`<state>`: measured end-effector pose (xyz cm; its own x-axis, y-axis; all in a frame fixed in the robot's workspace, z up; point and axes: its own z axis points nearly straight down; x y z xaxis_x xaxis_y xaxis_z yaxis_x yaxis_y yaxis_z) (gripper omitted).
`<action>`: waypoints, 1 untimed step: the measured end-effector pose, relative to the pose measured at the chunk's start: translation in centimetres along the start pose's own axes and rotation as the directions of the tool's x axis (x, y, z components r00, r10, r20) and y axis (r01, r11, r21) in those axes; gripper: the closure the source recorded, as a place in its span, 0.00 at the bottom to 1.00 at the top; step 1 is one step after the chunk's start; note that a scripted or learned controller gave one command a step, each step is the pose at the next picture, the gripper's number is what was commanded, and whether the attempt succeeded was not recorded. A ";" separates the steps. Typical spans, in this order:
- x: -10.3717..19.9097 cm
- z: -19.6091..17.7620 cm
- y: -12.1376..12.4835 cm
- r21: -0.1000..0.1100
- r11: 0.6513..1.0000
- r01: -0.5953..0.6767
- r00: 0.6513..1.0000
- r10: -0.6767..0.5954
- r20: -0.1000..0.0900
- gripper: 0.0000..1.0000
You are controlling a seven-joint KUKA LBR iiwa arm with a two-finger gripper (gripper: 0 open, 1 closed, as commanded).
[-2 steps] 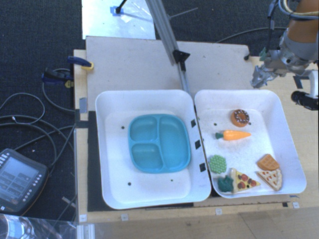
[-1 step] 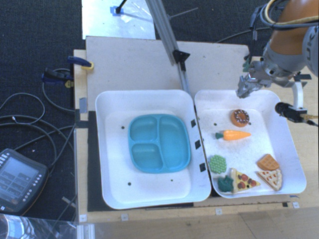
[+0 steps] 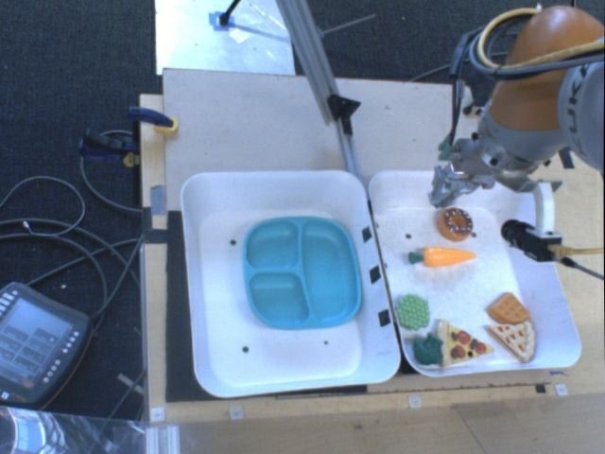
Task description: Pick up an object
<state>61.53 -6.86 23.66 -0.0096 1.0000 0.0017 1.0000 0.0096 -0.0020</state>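
donut [image 3: 457, 222] just below-right of end effector [image 3: 444, 195]

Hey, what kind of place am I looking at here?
Probably a robot test lab, not a kitchen: a robot arm reaches over two white bins, the food is toys like a plastic carrot, and loose cables lie on dark carpet.

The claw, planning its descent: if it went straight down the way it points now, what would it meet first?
Probably bare floor of the right bin, since the claw hangs up-left of the donut; depth is unclear from this slant.
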 end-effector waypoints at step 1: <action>4.9 -0.9 -2.5 -0.001 1.000 0.002 1.000 -0.002 -0.001 1.00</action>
<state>58.98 -1.95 24.62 -0.0112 0.9999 0.0027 0.9999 0.0112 -0.0007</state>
